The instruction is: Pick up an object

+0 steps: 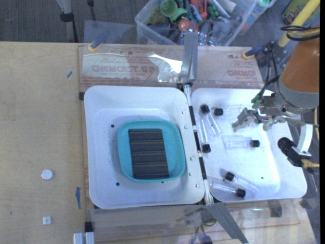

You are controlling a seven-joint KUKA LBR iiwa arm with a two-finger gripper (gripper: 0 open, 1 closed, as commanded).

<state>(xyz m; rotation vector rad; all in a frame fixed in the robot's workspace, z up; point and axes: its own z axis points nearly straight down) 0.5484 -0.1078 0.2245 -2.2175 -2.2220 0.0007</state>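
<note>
Over in the left bin [96,105] there's just a teal tray [151,149]; the clear vials [242,143] lie scattered in the right bin [289,184], none lifted yet. Upper right, the hand [242,120] hangs open and empty, nearest vial just below it.

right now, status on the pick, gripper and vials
Gripper over right bin, nothing visibly between fingers. Clear black-capped vials scattered loose on bin floor. Teal tray sits in left bin, clear of the work.
</note>
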